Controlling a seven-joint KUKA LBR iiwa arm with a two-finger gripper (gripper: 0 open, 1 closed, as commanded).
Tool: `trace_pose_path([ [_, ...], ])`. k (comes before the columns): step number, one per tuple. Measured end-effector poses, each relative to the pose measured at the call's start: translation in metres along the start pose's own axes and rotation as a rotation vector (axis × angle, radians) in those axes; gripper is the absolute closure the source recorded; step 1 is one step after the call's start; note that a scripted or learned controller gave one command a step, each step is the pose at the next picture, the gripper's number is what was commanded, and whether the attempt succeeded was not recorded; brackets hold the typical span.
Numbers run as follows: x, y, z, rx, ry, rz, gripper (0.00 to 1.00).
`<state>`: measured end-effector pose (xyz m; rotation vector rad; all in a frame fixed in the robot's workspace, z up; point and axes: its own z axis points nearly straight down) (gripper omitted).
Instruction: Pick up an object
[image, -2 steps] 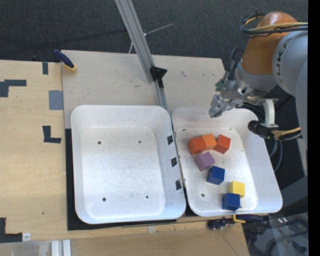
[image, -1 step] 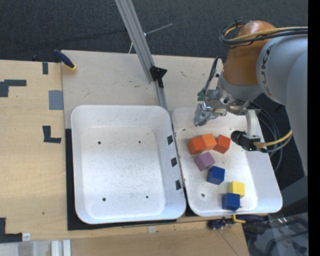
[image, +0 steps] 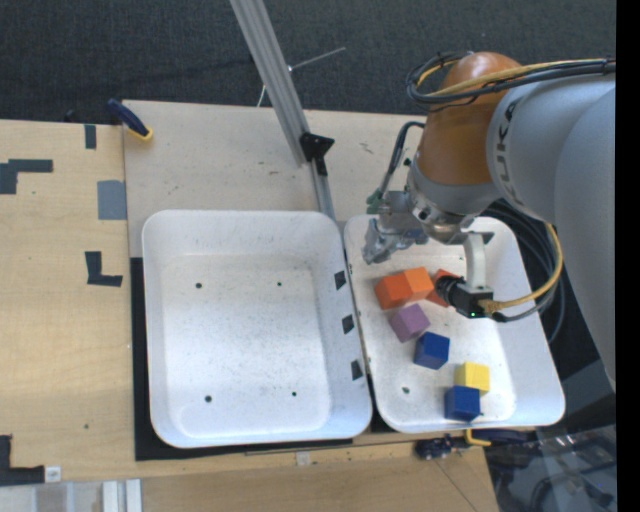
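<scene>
Five blocks lie in the right bin (image: 520, 395); the orange block (image: 404, 288) sits at five o'clock from the gripper (image: 385, 240). Whether the gripper is open, I cannot tell. It should centre over one block, clear of its neighbours.

Grey arm (image: 560, 130), orange band (yellow cables looped over)

Pale wooden bench (image: 60, 330) with grey tape marks, dark carpeted floor (image: 120, 45) beyond, slanted metal pole (image: 280, 80)

Robotics lab: taped bench (image: 60, 300), white bins (image: 160, 330)
</scene>
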<state>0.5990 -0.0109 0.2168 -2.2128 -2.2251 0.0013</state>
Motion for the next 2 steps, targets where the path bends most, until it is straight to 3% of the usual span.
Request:
trace_pose_path([
  [1, 0.053, -0.033, 0.0, 0.001, 0.0, -0.001, 1.0],
  [2, 0.087, -0.073, -0.002, 0.002, -0.001, 0.001, 1.0],
])
